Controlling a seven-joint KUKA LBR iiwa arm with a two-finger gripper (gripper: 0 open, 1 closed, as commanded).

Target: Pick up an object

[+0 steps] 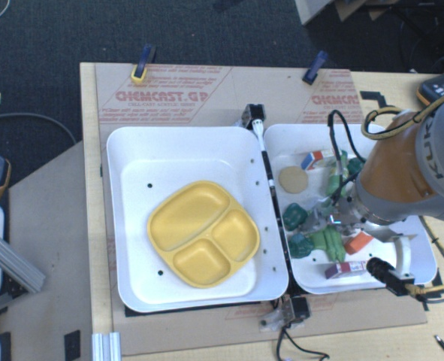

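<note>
The right bin [424,265] holds several small objects. A tan disc [293,179] lies near its left wall, and a red and blue piece [312,159] sits behind the disc. Two teal lumps [294,216] [302,244] lie at the left, beside a green leafy toy [329,241]. Another green piece [336,177] stands further back. An orange block [358,241] and a dark red bar [343,269] lie toward the front. My gripper [334,218] hangs low over the green toy and the teal lumps, mostly hidden under the wrist.
The left bin [124,156] contains a yellow divided plate [203,233]. The grey and orange arm [402,175] covers the right half of the right bin, with black cables [342,138] looping over it. A clamp [253,116] sits where the bins meet at the back.
</note>
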